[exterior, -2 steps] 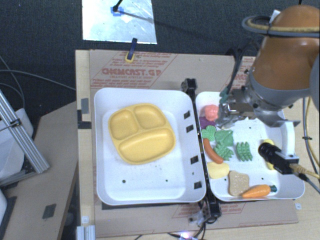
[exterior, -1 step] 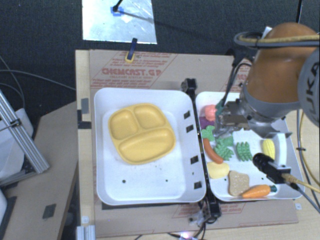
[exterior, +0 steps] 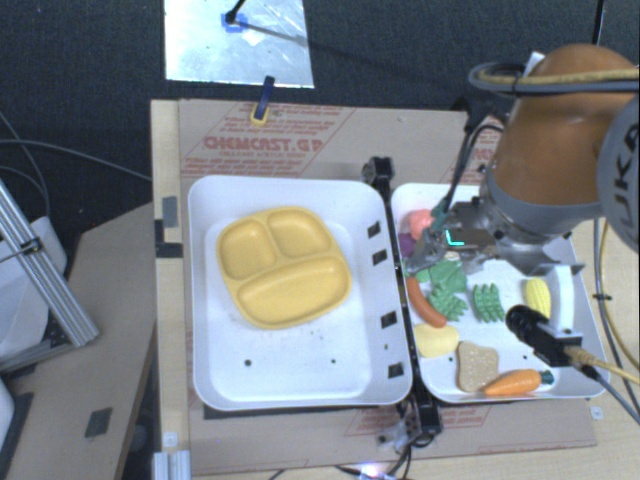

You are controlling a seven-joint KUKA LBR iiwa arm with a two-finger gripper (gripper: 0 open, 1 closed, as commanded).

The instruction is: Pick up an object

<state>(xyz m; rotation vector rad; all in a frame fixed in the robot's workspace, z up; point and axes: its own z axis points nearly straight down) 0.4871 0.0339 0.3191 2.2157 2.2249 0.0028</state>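
The right bin (exterior: 575, 388) holds several toy foods. Among them are a pink and purple piece (exterior: 414, 224), a green leafy piece (exterior: 449, 286), a red-orange sausage (exterior: 426, 304), a green ridged piece (exterior: 487, 302) and a yellow corn cob (exterior: 537, 293). Nearer the front lie a yellow lump (exterior: 436, 341), a bread slice (exterior: 477, 365) and a carrot (exterior: 515, 382). My gripper (exterior: 438, 248) hangs low over the bin's back left part, just above the leafy piece and beside the pink piece. The arm's body hides the bin's back right corner.
The left bin (exterior: 215, 368) bears a yellow divided plate (exterior: 284, 265). A black hinge strip (exterior: 393, 268) runs between the two bins. Cardboard (exterior: 300, 138) lies under both, with a shiny sheet (exterior: 238, 28) on the dark floor behind.
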